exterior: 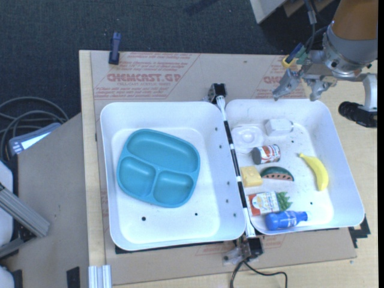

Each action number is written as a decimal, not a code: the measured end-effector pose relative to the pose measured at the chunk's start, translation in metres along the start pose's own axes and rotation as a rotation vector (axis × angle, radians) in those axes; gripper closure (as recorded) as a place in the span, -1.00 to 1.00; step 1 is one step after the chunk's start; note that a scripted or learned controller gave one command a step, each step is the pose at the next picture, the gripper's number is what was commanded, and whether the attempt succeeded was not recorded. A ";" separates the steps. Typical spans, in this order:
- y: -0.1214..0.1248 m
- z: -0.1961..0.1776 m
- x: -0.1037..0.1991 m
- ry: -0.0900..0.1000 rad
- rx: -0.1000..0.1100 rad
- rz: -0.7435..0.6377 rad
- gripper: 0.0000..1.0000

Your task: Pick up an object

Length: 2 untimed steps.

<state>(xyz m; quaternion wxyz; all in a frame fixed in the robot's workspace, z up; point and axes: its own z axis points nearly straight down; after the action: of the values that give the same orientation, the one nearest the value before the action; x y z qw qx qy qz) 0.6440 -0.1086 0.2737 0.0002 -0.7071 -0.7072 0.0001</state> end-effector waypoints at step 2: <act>-0.071 0.189 0.016 0.000 0.000 0.001 -1.00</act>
<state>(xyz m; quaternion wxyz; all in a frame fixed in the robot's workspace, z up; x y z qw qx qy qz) 0.5726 -0.0924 0.0844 0.0000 -0.7076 -0.7067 0.0003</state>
